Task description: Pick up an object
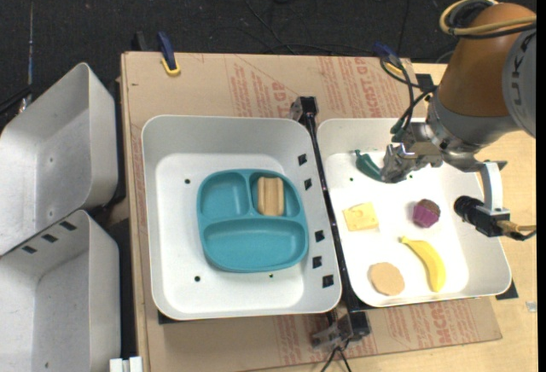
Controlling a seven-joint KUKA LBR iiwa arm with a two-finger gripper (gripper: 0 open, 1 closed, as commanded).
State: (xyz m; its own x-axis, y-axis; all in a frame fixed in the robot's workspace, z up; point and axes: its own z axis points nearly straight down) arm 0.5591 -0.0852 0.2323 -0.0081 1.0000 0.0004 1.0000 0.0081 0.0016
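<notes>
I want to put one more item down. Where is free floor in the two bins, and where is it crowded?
The left bin has bare floor all around the teal tray. The tray's large lower compartment is free; the wooden block fills its upper right one. In the right bin, a cheese slice, purple item, banana and round cookie crowd the lower half, the gripper the top.

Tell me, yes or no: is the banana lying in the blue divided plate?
No. The banana lies in the right bin; the blue divided plate sits in the left bin.
</notes>
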